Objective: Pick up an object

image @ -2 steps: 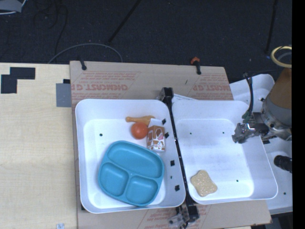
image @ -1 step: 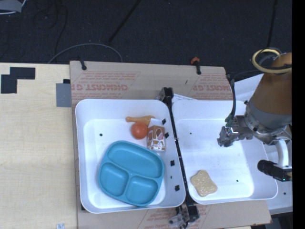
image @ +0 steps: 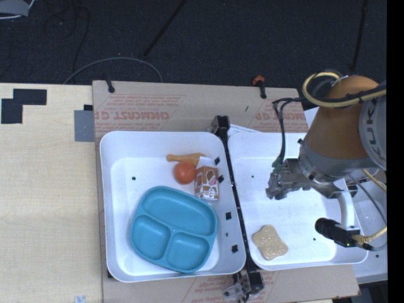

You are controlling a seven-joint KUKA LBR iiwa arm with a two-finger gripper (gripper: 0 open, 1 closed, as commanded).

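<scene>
We see the pincer (image: 278, 188) hanging over the right bin (image: 252, 232), near that bin's middle, and we cannot tell how it is set, because the dark hardware blurs together from above. Nothing shows in its grasp. Behind it the grey arm (image: 344, 137) with its orange band reaches in from the right.

Taking the right bin as our landmark, we count one loose thing inside it: a pale tan, bread-like piece (image: 270, 242) lying near its front edge, below the pincer and well apart from it.

Just left of the right bin, across the black divider (image: 228, 188), sits the left bin (image: 113, 169), so we count two bins. In it we count four things: one blue divided plate (image: 172, 229) with three compartments filling the front; one small patterned carton (image: 207, 184) close to the divider; one red-orange ball (image: 185, 173) touching the carton's far side; and one orange stick-shaped piece (image: 185, 158) just behind the ball.
</scene>
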